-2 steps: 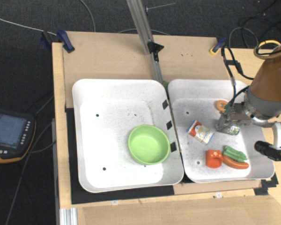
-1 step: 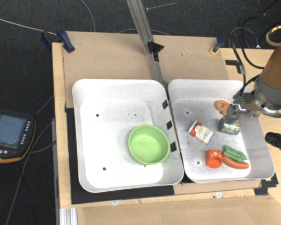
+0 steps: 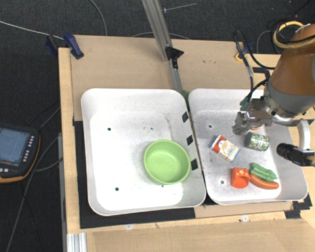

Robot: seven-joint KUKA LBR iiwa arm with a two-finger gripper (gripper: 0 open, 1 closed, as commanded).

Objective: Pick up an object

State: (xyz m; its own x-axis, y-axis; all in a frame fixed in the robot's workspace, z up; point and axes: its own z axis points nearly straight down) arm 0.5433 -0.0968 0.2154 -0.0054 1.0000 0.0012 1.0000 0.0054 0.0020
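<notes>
On wooden bench (image 3: 121, 62), two white bins (image 3: 126, 109), dark floor (image 3: 21, 62)

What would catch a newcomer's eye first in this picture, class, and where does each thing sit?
The round lime-green plastic bowl stands out alone in the left white bin, near its front right corner. In the right white bin, the grey arm's gripper hovers above a small cluster: a red-and-white carton, a green-labelled can and, toward the front, an orange-red toy piece beside a green and orange toy vegetable.
</notes>
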